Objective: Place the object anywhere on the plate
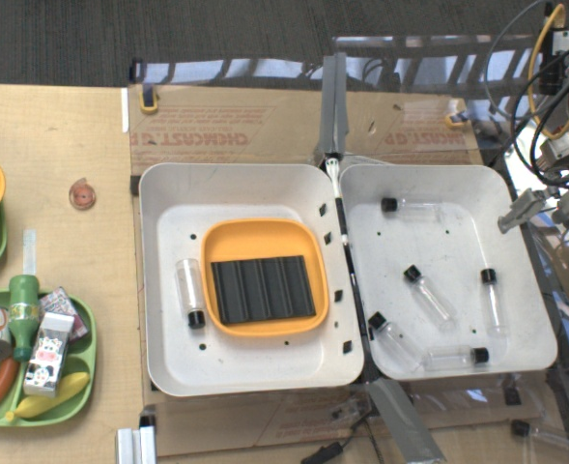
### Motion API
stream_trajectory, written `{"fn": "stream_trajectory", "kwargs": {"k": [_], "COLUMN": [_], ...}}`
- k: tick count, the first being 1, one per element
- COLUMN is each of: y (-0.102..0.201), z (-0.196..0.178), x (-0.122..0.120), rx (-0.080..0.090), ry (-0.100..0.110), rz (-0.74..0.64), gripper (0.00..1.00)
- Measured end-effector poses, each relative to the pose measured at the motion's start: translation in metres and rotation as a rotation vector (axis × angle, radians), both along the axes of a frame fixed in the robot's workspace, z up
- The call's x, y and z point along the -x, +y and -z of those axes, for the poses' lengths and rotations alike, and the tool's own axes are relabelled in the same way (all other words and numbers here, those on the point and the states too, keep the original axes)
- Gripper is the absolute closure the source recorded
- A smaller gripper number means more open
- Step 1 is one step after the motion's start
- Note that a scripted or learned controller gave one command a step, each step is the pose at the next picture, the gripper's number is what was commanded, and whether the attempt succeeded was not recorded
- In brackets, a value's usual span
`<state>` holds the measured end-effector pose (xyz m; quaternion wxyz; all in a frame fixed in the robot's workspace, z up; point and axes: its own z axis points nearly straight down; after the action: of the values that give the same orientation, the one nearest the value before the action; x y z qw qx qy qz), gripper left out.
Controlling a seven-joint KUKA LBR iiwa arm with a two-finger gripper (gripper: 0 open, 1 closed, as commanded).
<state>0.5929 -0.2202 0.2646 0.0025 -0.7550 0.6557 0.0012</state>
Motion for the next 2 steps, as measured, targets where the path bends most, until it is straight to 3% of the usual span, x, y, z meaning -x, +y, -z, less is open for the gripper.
{"fn": "stream_trajectory", "kwargs": {"k": [1,2], "y": [0.006,0.007], "z": [-0.005,-0.024], "x": [-0.015,-0.001], "rx": [0.0,0.001], "ry": [-0.002,-0.002], "rz": [-0.279,-0.382], "gripper": [0.0,0.0]}}
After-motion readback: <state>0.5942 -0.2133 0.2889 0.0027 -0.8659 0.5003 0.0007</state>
